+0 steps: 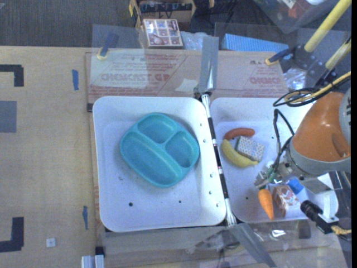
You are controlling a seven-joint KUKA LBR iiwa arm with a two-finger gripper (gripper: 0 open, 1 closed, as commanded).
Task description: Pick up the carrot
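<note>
The claw (274, 176) hangs low over the right bin (245, 205), below the arm's orange band (318, 133); whether it is wide or narrow cannot be told, since the wrist hides it; the carrot (266, 203) lies in the same bin just in front of the claw, apart from it, beside a small packet (284, 199); the banana (235, 155), sponge (249, 148) and sausage (239, 133) lie to the claw's left and farther back; the blue plate (160, 149) rests well left, in the left bin (111, 205).

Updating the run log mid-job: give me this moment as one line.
carrot: in right bin, near front edge | claw: just above carrot, grasp unclear | blue plate: left bin
</note>
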